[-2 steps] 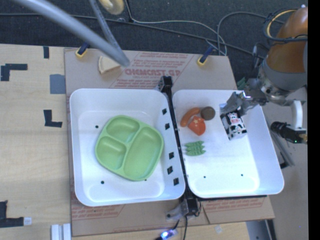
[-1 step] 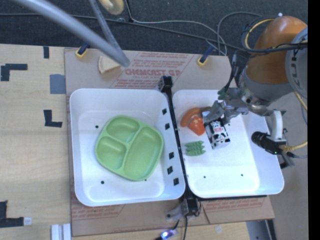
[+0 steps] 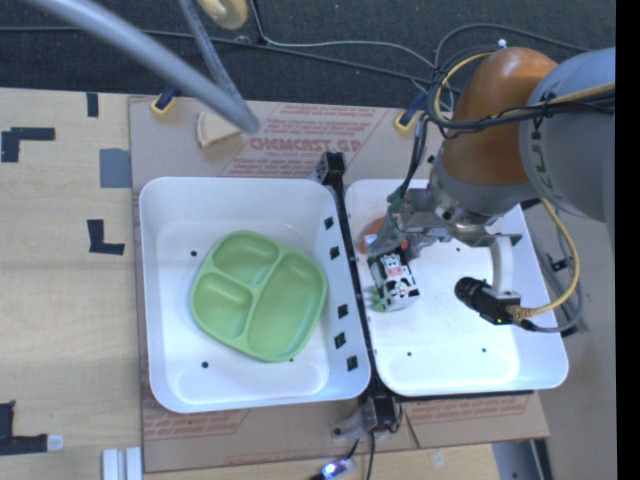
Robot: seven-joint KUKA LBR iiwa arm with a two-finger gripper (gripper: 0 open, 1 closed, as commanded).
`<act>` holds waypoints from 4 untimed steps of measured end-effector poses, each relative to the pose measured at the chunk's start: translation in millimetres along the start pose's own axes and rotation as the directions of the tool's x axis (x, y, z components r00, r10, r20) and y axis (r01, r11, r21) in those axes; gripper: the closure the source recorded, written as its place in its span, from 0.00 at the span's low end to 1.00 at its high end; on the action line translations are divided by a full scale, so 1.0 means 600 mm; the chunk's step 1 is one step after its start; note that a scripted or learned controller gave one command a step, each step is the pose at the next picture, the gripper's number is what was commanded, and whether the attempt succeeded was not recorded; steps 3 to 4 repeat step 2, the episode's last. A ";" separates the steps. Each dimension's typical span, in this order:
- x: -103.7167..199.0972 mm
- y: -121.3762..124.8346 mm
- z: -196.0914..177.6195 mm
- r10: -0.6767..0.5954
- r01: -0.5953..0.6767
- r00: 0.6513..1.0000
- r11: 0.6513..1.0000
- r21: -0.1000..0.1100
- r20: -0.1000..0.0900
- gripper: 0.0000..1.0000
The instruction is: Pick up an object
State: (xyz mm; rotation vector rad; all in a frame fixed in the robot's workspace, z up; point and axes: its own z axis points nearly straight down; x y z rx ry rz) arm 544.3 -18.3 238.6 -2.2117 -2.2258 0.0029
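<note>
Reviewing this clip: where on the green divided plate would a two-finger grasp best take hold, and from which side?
Probably the raised outer rim of the green divided plate, from straight above. It lies flat in the left bin, so only that thin edge fits between fingers; its bin-centre-facing sides have most room.

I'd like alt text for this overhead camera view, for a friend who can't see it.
A grey and orange robot arm reaches from the right into the right white bin, its gripper low over a small black-and-white object near the divider. The left white bin holds a green divided tray.
</note>
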 end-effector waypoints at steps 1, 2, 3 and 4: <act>0.103 -0.025 0.006 -0.001 0.001 1.000 1.000 0.000 0.000 1.00; 0.196 -0.048 0.000 -0.002 0.002 1.000 1.000 -0.001 0.000 1.00; 0.196 -0.048 0.000 -0.002 0.002 1.000 1.000 -0.001 0.000 1.00; 0.196 -0.048 0.000 -0.002 0.002 1.000 1.000 -0.001 0.000 1.00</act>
